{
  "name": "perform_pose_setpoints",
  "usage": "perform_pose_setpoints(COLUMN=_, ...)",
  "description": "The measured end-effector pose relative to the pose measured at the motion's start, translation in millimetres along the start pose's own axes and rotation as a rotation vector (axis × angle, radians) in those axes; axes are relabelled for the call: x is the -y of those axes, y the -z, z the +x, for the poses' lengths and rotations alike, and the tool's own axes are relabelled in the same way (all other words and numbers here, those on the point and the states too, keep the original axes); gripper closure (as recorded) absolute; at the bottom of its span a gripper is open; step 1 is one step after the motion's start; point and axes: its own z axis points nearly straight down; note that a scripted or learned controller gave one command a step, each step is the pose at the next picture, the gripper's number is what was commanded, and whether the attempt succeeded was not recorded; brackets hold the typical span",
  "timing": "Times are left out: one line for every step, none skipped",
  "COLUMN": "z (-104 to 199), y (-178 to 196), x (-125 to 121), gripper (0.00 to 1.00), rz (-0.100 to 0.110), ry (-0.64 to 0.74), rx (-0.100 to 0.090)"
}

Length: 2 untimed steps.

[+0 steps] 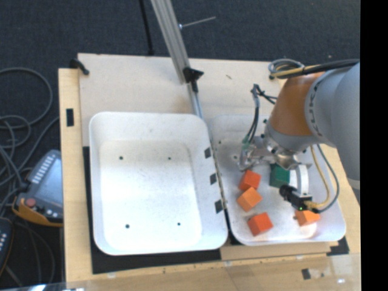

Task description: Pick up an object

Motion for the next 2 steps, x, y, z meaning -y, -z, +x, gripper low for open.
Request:
perform_pose_setpoints(z=45.2, y=87.4, x=79.9, gripper=1.0, rz=0.001, ry=0.012, rx=-0.003)
perform_pose_setpoints(z=43.1, y=83.0, x=79.3, gripper=0.0, rz=0.004, ry=0.004, rx=-0.001)
